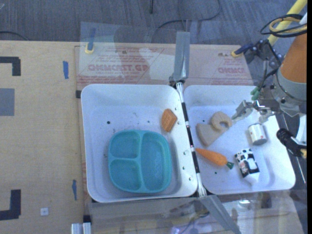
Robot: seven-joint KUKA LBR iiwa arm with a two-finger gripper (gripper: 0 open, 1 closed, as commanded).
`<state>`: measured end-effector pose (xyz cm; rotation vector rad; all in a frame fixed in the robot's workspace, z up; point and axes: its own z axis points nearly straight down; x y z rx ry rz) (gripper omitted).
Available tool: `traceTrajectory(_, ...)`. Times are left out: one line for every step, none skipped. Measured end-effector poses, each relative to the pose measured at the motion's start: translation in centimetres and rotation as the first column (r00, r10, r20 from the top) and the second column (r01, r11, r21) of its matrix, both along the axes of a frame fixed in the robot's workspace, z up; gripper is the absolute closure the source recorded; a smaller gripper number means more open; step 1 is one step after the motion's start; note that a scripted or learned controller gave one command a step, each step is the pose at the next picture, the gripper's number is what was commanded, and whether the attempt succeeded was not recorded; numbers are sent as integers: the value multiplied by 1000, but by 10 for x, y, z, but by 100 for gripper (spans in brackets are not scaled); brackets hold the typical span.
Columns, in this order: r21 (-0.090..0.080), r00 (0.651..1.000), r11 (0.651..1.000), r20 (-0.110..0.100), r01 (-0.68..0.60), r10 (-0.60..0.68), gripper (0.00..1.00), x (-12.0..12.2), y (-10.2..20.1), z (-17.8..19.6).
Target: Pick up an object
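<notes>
Right bin (273, 179) — carrot (213, 156) long axis left-right, tip left; end effector (251, 107) open, empty.

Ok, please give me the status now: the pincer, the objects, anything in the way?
Pincer over right bin, holding nothing. Tan wooden piece just beside it; carrot, white cylinder, cow toy nearby. Nothing blocking.

Robotics lab bench: two white bins (134, 99) on cardboard sheeting (39, 130), blue tape marks (65, 69) left of the bins, loose cables (197, 4) behind them.
</notes>
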<state>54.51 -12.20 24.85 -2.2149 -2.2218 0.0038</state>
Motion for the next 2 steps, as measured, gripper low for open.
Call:
traceTrajectory(0, 1000, 1000, 1, -24, 24, 0, 46, 8, -79)
traceTrajectory(-4, 995, 995, 14, -102, 102, 0, 69, 2, -160)
